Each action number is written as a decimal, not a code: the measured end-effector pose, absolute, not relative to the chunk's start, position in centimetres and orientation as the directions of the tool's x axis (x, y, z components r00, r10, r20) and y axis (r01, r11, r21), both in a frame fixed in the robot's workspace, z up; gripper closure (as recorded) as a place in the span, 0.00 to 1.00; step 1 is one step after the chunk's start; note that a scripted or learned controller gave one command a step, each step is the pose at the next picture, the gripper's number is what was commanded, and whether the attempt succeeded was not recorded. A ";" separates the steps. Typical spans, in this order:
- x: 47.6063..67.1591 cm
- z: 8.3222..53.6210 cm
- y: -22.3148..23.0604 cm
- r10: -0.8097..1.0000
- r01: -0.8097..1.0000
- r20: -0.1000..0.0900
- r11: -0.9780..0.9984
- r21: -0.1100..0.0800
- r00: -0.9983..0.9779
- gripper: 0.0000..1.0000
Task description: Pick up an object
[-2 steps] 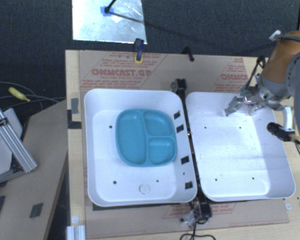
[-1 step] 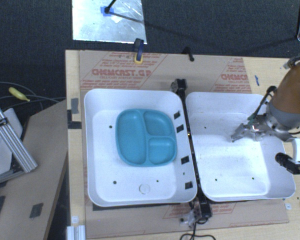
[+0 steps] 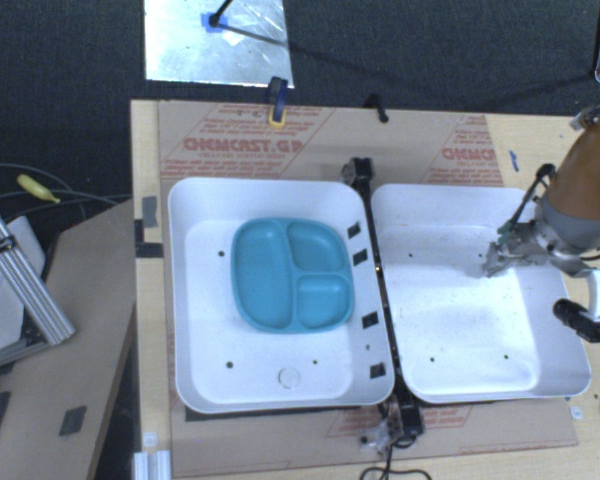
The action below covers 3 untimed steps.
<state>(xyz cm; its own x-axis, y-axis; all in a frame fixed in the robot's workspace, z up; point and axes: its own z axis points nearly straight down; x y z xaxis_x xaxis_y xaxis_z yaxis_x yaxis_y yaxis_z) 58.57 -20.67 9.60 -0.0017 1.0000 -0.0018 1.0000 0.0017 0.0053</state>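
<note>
Glossy blue plastic plate (image 3: 290, 274), smooth white bins (image 3: 195, 228)

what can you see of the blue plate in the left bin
The blue plate is a light teal divided dish, plastic by its look, with rounded corners and three compartments: one large section on its left side and two smaller ones on its right, split by raised ridges. It lies flat and upright on the floor of the left bin, roughly in the middle and turned slightly askew to the walls. Nothing rests in its compartments, and it touches only the bin floor. A small round white mark sits on the floor below it, apart.
</note>
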 end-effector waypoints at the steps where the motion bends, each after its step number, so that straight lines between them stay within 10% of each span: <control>1: 58.7 10.7 -20.7 1.000 1.000 -0.003 0.002 0.009 -0.002 1.00; 2: 48.2 9.5 -18.2 1.000 1.000 0.004 -0.002 -0.009 0.002 1.00; 3: 57.0 15.3 -19.2 1.000 1.000 -0.005 0.007 0.013 -0.007 1.00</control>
